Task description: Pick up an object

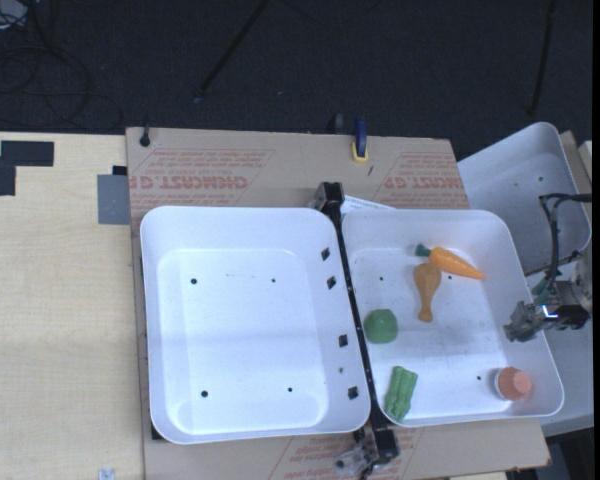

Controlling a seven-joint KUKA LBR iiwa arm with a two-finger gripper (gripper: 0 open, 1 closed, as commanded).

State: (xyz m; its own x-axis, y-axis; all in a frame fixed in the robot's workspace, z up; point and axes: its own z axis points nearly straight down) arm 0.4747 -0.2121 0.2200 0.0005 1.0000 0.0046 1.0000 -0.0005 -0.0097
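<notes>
The right bin (480,230) holds several small objects. An orange carrot (456,263) lies near its far side, touching a tan drumstick-shaped piece (426,288). A green round piece (381,326) sits near the divider, and a green ridged oblong piece (401,392) lies by the near rim. A salmon-pink round piece (513,383) rests in the near right corner. My gripper (531,320) is a small dark mechanism with cables at the bin's right rim, above the pink piece and apart from every object.
The left bin (160,268) stands beside the right one, joined by a black divider with clips (338,278). Both rest on a cardboard sheet (240,173) on the wooden bench. A white curved panel (520,168) lies at the far right.
</notes>
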